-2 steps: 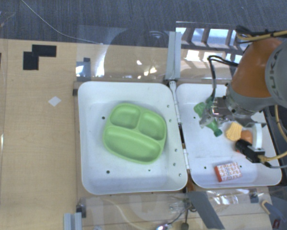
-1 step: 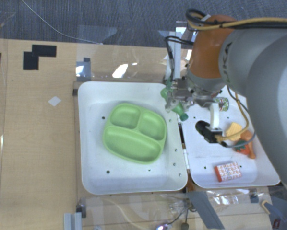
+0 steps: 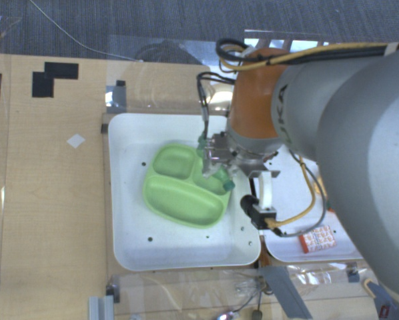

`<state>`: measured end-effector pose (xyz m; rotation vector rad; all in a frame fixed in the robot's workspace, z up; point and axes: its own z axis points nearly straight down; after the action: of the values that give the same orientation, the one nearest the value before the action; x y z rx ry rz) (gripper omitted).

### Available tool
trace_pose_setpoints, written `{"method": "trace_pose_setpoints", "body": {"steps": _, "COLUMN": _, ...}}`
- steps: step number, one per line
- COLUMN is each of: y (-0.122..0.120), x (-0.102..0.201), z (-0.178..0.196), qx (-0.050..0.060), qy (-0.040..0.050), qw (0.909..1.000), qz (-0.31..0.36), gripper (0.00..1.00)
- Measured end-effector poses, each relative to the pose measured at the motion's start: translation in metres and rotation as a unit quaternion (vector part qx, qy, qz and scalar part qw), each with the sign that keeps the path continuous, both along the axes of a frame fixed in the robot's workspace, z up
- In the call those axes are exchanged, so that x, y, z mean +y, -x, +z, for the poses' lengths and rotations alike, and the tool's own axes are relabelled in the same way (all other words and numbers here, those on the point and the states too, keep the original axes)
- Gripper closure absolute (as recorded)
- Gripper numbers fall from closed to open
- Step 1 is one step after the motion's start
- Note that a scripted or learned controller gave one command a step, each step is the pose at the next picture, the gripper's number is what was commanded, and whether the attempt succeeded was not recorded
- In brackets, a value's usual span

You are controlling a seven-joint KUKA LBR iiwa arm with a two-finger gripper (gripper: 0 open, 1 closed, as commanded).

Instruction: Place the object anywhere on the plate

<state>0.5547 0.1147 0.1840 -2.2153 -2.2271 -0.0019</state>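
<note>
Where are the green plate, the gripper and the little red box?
plate (image 3: 186,202): camera view, floor of its big compartment.
gripper (image 3: 216,172): camera view, at its tip over the plate.
red box (image 3: 317,239): camera view, its top face.

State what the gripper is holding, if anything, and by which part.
It cannot be told. The gripper sits over the right edge of the green plate, with something small and green at its tip.
</note>
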Motion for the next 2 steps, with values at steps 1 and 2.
{"method": "trace_pose_setpoints", "body": {"steps": 1, "y": -0.014, "x": -0.035, "z": 0.001, "qx": -0.001, "qy": 0.0004, "qw": 1.0000, "qz": -0.001, "gripper": 1.00}}
{"method": "trace_pose_setpoints", "body": {"steps": 2, "y": -0.019, "x": 0.013, "z": -0.003, "qx": -0.001, "qy": 0.0000, "qw": 1.0000, "qz": 0.001, "gripper": 1.00}}
